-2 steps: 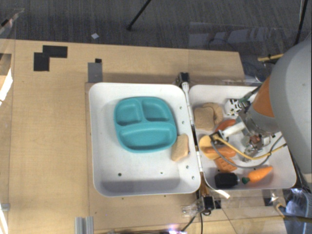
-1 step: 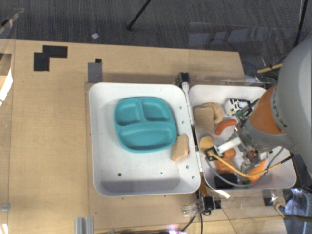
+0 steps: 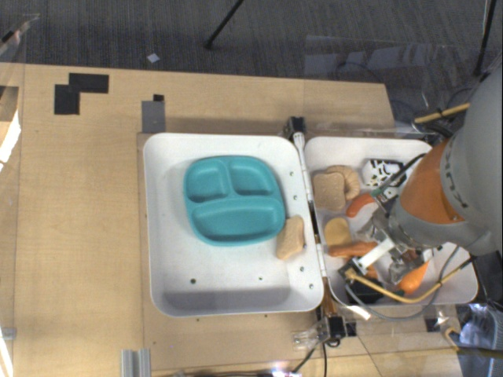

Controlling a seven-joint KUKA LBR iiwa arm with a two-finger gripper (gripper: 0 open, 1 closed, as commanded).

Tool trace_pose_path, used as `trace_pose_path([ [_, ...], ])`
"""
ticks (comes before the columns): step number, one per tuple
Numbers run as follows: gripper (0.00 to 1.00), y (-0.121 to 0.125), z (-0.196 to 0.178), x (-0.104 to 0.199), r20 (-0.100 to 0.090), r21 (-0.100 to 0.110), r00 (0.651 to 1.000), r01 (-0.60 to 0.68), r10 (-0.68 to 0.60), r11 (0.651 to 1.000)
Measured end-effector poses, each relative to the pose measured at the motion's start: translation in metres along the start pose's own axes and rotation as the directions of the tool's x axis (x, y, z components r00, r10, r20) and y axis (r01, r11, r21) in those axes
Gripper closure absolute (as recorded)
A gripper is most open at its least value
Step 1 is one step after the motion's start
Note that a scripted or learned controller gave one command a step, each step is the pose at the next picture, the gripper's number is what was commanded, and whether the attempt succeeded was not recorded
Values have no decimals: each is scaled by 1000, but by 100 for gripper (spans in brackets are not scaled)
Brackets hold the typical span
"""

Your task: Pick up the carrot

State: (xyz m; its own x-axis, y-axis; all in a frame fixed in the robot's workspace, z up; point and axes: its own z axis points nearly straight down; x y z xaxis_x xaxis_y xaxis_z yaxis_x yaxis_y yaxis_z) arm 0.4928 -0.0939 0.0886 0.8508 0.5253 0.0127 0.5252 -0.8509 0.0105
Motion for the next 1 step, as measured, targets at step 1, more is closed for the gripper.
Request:
trace_pose_path([
  [1, 0, 14, -82, 14, 3, 11, 902, 432, -432, 902],
])
